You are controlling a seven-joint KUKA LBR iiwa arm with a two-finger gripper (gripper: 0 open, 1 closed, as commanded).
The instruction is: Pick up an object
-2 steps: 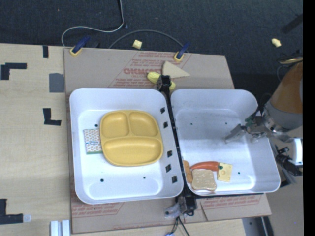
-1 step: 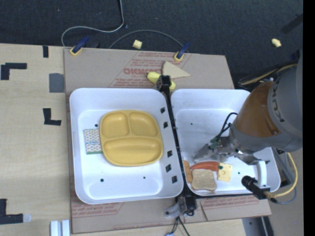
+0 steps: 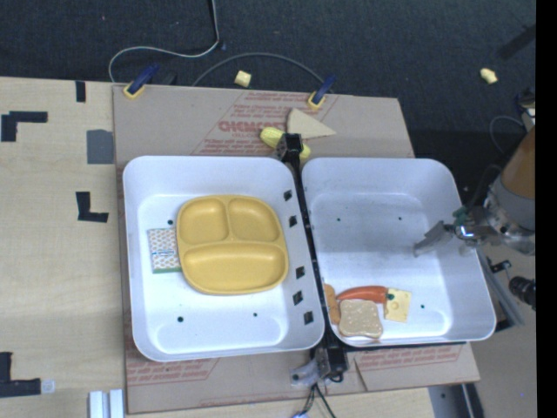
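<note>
I see two white bins (image 3: 374, 190). Left one: yellow divided plate (image 3: 232, 243), checkered green-and-tan sponge (image 3: 163, 250). Right one: tan bread slice (image 3: 360, 319), orange-red sausage (image 3: 363, 293), yellow cheese piece (image 3: 399, 306). Brown cardboard (image 3: 244, 124), red print.

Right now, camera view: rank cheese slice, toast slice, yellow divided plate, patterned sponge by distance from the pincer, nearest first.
1. Yellow holed cheese slice, right bin's near edge, below the pincer.
2. Tan toast slice, same bin, just left of the cheese.
3. Yellow divided plastic plate, centre of the left bin.
4. Small patterned sponge, at the plate's left edge, farthest.
</note>
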